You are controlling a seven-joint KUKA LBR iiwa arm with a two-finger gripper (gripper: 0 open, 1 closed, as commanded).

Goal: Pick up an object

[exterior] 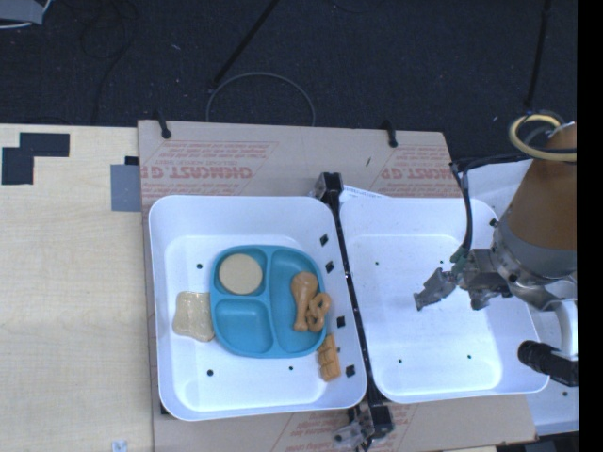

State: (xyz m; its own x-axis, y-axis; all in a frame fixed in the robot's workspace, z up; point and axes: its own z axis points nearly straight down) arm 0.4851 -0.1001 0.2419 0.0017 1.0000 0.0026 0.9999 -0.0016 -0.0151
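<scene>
Two white bins; fingers over the right one, too blurred to tell their state.

One fixed camera above the bench, looking down slantwise, apparently mid-distance, both bins framed

Tray in left bin

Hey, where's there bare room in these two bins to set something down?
The right bin has bare floor left of and below the gripper. The left bin is crowded: the blue tray fills its middle, with bare strips along the top and bottom walls.
</scene>
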